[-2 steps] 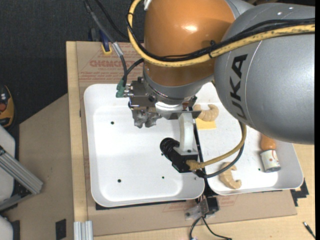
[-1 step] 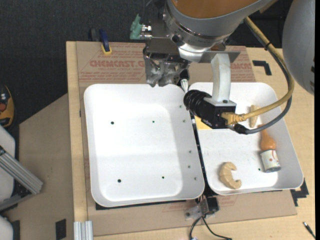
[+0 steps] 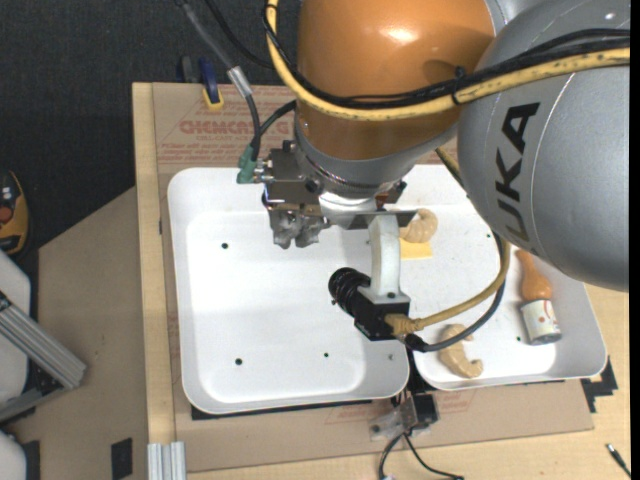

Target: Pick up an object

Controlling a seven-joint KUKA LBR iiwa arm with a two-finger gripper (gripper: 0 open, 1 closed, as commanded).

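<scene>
My gripper (image 3: 296, 231) hangs over the back part of the left white bin (image 3: 215, 368), low above its floor, under the big orange band of the arm. Nothing shows beneath it but bare bin floor. The loose objects lie in the right bin (image 3: 580, 363): a tan lump (image 3: 421, 225) beside a yellow block (image 3: 416, 249) close to the arm, an orange-brown bottle-shaped piece (image 3: 534, 279), a small white cylinder with a red mark (image 3: 541, 321), and a curved tan piece (image 3: 463, 361) at the front. The arm's body covers much of the right bin.
A white bracket with a black unit (image 3: 362, 305) and a yellow cable hangs from the wrist over the seam between the bins. A blue-and-yellow clamp (image 3: 210, 83) sits at the board's back edge. Cardboard surrounds both bins.
</scene>
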